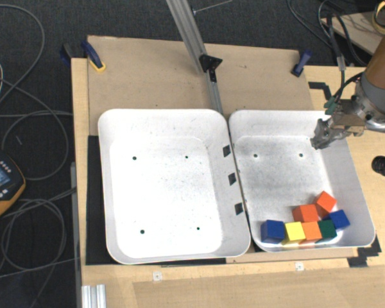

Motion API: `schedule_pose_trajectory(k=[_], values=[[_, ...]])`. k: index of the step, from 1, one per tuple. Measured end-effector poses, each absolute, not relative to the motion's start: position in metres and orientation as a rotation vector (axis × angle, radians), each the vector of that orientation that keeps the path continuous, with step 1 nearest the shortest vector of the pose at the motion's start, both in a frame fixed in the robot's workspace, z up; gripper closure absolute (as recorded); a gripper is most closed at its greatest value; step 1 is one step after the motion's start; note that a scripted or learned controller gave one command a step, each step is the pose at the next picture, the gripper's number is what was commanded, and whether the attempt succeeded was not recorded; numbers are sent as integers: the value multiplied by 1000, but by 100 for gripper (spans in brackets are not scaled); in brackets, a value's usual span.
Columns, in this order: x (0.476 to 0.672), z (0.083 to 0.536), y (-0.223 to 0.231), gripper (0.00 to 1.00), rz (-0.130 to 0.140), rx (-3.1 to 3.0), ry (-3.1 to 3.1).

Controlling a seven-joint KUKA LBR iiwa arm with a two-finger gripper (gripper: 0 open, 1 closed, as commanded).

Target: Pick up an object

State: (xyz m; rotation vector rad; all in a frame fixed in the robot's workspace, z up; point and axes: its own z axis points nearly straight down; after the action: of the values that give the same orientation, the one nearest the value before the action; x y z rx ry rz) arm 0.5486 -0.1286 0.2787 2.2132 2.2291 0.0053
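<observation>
Several small coloured blocks lie bunched in the near right corner of the right bin [276, 172]: a blue block [273, 230], a yellow block [294, 231], orange blocks [326, 203] [304, 213], a green block [327, 228] and another blue block [339, 219]. My gripper [321, 137] hangs over the right bin's far right part, well behind the blocks and apart from them. Nothing shows between its fingers.
The left bin [167, 185] sits beside the right one, with black clips [231, 178] along the shared wall. A slanted metal pole [191, 37] rises behind the bins. Blue clamps [94, 56] [301, 63] hold the board's far corners. Cables lie on the floor at left.
</observation>
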Motion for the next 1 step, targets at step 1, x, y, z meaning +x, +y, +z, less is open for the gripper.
schedule_pose_trajectory(k=[1], values=[[551, 282, -72, 100, 4, 2214, 2232]])
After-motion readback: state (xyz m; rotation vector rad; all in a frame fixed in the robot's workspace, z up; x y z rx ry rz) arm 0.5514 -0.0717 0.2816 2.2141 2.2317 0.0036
